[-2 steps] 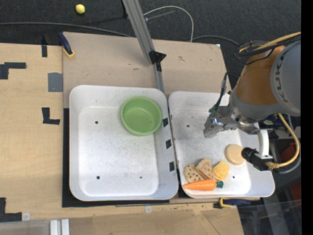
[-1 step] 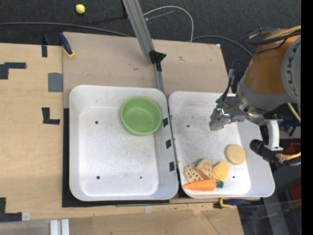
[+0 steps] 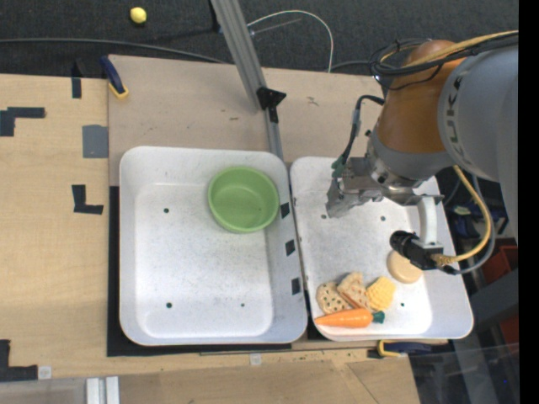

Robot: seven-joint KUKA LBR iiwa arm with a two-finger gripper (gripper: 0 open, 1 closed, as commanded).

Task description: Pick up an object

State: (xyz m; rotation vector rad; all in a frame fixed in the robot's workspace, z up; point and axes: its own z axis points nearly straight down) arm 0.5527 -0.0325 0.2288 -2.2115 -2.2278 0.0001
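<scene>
Where the frame runs out at the bottom, a toy carrot lies along the near wall of the right bin, with two waffle-patterned biscuits and a yellow corn piece touching just above it. A little further up and to the right, a pale round disc sits beside a black fitting on the arm. Above those, in the upper half of the same bin, the gripper hangs over bare white floor, well apart from the food pile; from here I cannot tell whether it is parted or closed, and nothing shows in its grasp. The grey arm with its orange band fills the upper right. Across the divider, the left bin holds a green bowl upright near its upper right corner. At the far top left, a small yellow ball rests on dark floor.
</scene>
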